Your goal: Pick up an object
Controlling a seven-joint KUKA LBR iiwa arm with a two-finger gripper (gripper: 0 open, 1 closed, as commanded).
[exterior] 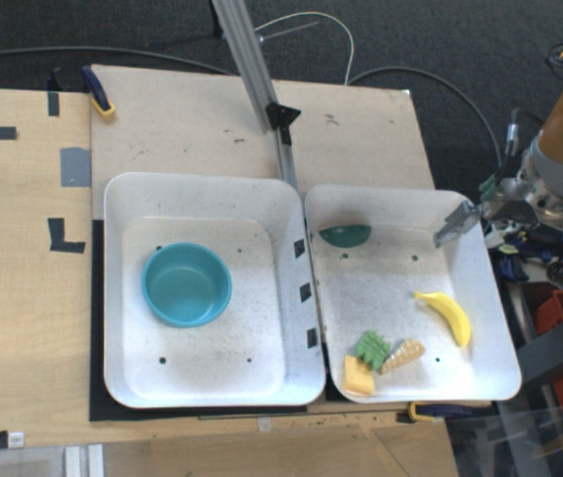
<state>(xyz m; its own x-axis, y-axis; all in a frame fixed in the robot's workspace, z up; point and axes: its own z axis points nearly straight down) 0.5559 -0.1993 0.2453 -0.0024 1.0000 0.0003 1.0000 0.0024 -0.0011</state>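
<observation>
Approach step, nothing grasped: end effector (457, 224) at right bin's (480, 386) upper-right rim, open/closed state indeterminate; candidate banana (447, 315) lower right of frame; next: descent over banana, fingers straddling it

A pale wooden bench (23, 266) stands on dark carpet (440, 18) crossed by loose cables (311, 18).

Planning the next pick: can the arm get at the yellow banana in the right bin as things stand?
Probably yes. The curved yellow banana lies alone on bare floor of the right white bin, apart from other items, and the tool is at that bin's near rim.
</observation>
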